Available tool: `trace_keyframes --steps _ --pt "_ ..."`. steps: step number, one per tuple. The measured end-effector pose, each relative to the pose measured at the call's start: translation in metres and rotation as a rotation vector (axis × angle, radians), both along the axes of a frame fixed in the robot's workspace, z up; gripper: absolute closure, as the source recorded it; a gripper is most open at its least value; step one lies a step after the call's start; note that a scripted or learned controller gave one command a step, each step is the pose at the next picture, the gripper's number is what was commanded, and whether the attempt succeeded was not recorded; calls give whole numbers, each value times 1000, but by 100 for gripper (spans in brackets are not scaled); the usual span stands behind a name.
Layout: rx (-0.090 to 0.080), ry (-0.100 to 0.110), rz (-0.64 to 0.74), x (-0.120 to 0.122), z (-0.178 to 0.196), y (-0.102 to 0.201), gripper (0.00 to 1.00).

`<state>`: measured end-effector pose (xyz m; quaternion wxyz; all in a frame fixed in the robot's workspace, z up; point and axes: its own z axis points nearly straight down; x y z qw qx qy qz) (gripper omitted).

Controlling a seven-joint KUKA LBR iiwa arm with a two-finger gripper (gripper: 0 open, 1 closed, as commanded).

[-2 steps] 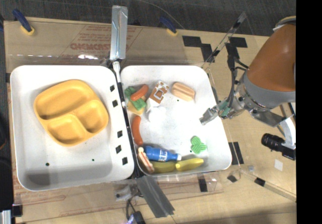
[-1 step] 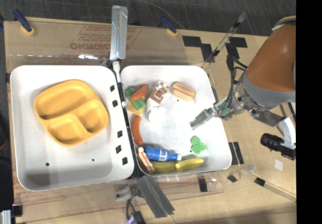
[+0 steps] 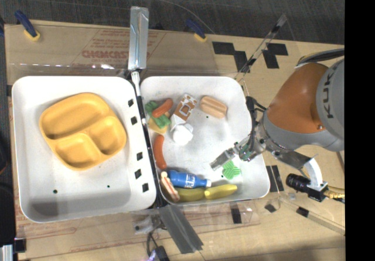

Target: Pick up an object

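My gripper (image 3: 227, 161) hangs low over the right bin (image 3: 249, 92), near its right wall, at the end of the grey and orange arm (image 3: 302, 110). A small green toy (image 3: 232, 170) lies right under the gripper tip, touching or nearly touching it; I cannot see whether it is gripped. Elsewhere in this bin lie a white cup (image 3: 181, 134), a tan bun (image 3: 213, 107), a brown and white box (image 3: 185, 107), an orange and green carrot (image 3: 159, 110), a red sausage (image 3: 159, 151), a blue bottle (image 3: 187, 180) and a yellow banana (image 3: 210, 192).
The left bin (image 3: 35, 195) holds a yellow divided plate (image 3: 82, 129). A metal divider bar (image 3: 138, 37) runs between the bins at the back. The bench is brown cardboard (image 3: 316, 219) with black markers.
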<state>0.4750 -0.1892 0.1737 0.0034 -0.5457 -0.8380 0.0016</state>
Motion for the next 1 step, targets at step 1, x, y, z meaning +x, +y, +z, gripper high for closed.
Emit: trace_keyframes --steps 1 --pt "-1 -7 -274 2 -82 16 0"
